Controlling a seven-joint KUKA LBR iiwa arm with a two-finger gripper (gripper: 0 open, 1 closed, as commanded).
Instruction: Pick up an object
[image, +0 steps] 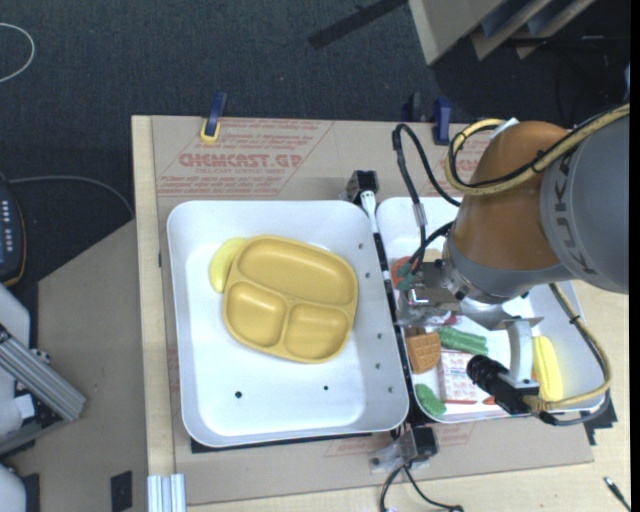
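My gripper (418, 298) hangs low over the left side of the right bin (590, 345), close to the wall between the two bins, and the bulky wrist hides what is under it. Just below it lie a tan waffle-like block (424, 351) and a green piece (463, 340). A red-and-white card (457, 381) and another green piece (430, 400) lie nearer the front edge. A yellow, banana-like piece (546, 364) rests at the right. A bit of something red (401, 270) peeks out beside the gripper.
The left bin (200, 330) holds a yellow divided plate (290, 298) with a second yellow piece (224, 262) sticking out from under its left edge. Cables run along the divider and behind the right bin.
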